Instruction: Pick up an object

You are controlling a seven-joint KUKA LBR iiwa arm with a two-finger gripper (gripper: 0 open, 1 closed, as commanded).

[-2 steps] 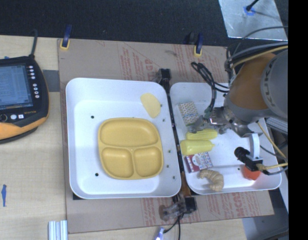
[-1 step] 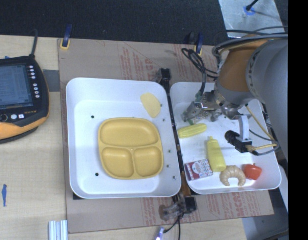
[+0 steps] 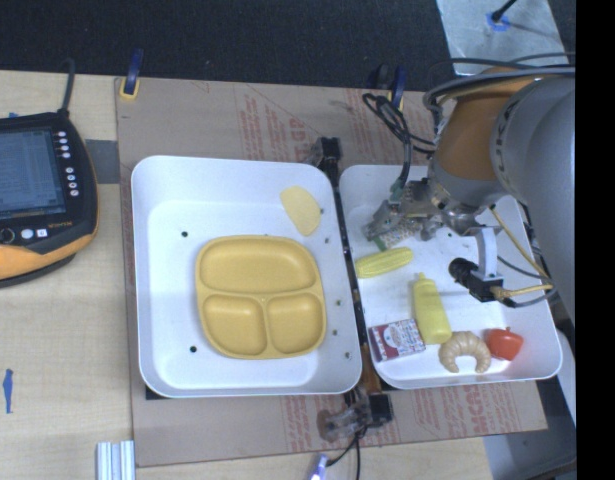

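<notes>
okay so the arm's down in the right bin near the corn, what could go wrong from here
The gripper sits at the bin's upper left, just above the yellow corn; it may close beside the corn or nudge it against the bin wall. The mustard bottle lies close by and could be knocked.

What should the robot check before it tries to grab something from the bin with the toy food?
1. Graspable things in the right white bin: ok; yellow plastic corn cob, yellow mustard bottle, tan croissant, red tomato piece, small red-and-white carton.
2. Gripper above that bin: ok, near its upper left corner.
3. Nearest target: ok, the corn cob lies just below the gripper.
4. Corn cob apart from neighbours: ok.
5. Jaws open: cannot tell.
6. Yellow divided tray out of the way: ok, in the left bin.
</notes>
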